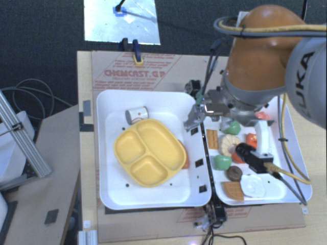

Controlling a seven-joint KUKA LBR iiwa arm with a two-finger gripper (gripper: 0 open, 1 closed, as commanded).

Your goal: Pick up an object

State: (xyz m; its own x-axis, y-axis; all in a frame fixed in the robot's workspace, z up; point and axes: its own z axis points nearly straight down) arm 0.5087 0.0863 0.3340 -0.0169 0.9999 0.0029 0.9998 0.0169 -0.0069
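My gripper (195, 117) hangs low over the right side of the left bin (110, 188), near the wall between the two bins. Nothing shows in its grasp. In the left bin a yellow divided plate (148, 151) lies just left of and below the gripper. A small grey-and-white cup (136, 115) lies on its side at the plate's upper left. An orange piece (186, 161) peeks out from under the plate's right rim. The arm's orange band covers the top of the right bin (294, 195).
The right bin holds several toy foods: a tan cracker (212, 138), a cream ridged piece (229, 143), green pieces (222, 162) (233, 127), a brown round (234, 173), a white disc (253, 186), a waffle square (233, 190), a white cylinder (263, 137), a red-orange piece (251, 139).
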